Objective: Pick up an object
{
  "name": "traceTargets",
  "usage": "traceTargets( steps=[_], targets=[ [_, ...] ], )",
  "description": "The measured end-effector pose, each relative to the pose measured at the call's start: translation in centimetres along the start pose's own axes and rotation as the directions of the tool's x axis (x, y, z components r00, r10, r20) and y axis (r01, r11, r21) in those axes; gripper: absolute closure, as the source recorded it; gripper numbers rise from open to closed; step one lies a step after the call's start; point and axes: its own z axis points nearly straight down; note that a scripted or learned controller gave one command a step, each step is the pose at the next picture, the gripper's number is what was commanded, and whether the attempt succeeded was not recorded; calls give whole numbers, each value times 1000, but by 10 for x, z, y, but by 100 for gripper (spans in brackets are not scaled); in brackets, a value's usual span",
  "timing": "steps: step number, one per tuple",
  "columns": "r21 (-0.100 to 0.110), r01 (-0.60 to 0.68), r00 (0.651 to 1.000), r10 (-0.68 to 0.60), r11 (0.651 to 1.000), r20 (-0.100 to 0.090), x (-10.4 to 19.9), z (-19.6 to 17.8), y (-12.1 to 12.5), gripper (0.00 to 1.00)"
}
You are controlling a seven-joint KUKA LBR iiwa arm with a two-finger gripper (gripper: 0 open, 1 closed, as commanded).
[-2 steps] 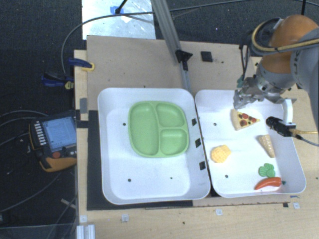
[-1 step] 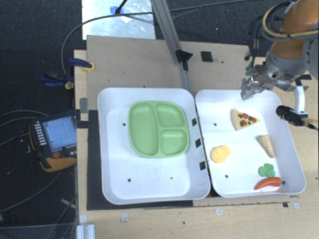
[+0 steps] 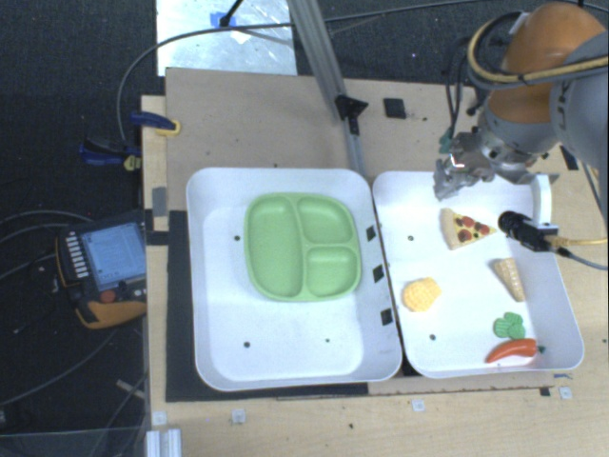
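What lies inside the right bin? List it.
In the right bin: pizza slice, yellow corn piece, cone, green piece, red piece. The tool covers its far edge.

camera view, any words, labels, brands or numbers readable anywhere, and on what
None can be read.
The handheld pendant left of the bench has a lit blue screen; whatever is on it is too small and blurred to read.
The toy foods, green plate and white bins carry no visible print.
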Motion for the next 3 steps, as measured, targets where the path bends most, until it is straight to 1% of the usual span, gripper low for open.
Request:
traceTargets(
  steps=[1,2,3],
  targets=[
    [0,1,1000,-1,1000,-1,46,-10,-13,100],
    [-1,2,1000,-2,1000,-2,99,-20,-19,100],
    [1,2,1000,-2,1000,-1,150,-27,-32,100]
  ],
)
